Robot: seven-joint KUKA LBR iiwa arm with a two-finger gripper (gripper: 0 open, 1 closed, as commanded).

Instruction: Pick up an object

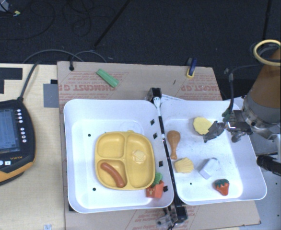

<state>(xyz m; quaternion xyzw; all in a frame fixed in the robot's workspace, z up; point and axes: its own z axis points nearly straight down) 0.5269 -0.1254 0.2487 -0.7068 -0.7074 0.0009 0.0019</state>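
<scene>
My gripper (pixel 223 132) hangs over the right bin (pixel 246 186), its two dark fingers spread apart with nothing between them. A yellow round food piece (pixel 202 125) lies just left of the fingers. A brown drumstick (pixel 173 142) sits near the bin's left wall. Below it lies a pale yellow ridged piece (pixel 183 165). A grey block (pixel 208 168) rests in the middle, and a red strawberry (pixel 222 187) lies toward the front right.
The left bin (pixel 78 128) holds a yellow divided plate (pixel 107 146) with a sausage (pixel 112 174) and a small pale piece (pixel 139 156). An orange-and-green toy (pixel 155 189) sits by the bins' divider. A teach pendant (pixel 6 138) lies at far left.
</scene>
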